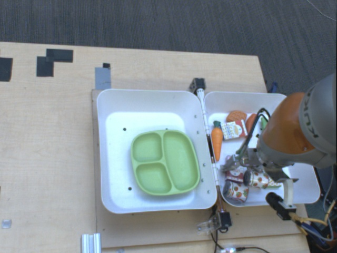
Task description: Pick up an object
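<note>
Reaching: I am down in the right bin, my claw low over the clutter at its near-left corner.
Landmark: the toy carrot, lying upright along the divider between the two bins.
Claw state: I cannot tell; my own wrist hardware covers it from above.
Candidate object: a patterned cup just below the carrot, with a second printed piece touching it on the side away from the divider.
Other items: a white packet just beside the carrot's top, a round orange-red piece above that, and a red piece further from the divider.
Left bin: a green divided plate, well apart from the carrot, across the divider.
Risk: the pieces below the carrot touch, so I may pinch two, or nudge one aside and close on nothing.
Risk: the bin wall is near, so a tilted item could slip out as I lift.
</note>
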`<state>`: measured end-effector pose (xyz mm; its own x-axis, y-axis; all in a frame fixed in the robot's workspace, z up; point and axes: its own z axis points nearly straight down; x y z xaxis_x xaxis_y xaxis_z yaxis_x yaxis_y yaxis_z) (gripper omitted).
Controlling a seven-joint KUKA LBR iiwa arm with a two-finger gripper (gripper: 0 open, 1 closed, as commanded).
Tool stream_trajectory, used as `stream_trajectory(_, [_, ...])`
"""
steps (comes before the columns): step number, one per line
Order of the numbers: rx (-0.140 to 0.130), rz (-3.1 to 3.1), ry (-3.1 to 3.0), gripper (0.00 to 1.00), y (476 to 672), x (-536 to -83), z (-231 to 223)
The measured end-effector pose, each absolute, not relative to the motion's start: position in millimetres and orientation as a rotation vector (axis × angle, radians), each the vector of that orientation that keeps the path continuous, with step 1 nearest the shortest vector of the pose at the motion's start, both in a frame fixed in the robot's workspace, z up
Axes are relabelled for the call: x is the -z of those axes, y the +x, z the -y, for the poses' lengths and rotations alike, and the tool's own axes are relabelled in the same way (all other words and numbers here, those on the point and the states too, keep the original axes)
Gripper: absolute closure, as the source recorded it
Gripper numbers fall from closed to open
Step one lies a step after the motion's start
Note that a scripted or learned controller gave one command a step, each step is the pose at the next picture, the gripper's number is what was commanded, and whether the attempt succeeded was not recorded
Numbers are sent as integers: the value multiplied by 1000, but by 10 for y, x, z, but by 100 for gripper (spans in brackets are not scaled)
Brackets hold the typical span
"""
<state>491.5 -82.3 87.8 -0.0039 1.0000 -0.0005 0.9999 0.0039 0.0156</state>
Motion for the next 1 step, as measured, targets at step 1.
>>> stream_trajectory(1, [-18,-2215,2207,100,4924,-984,832])
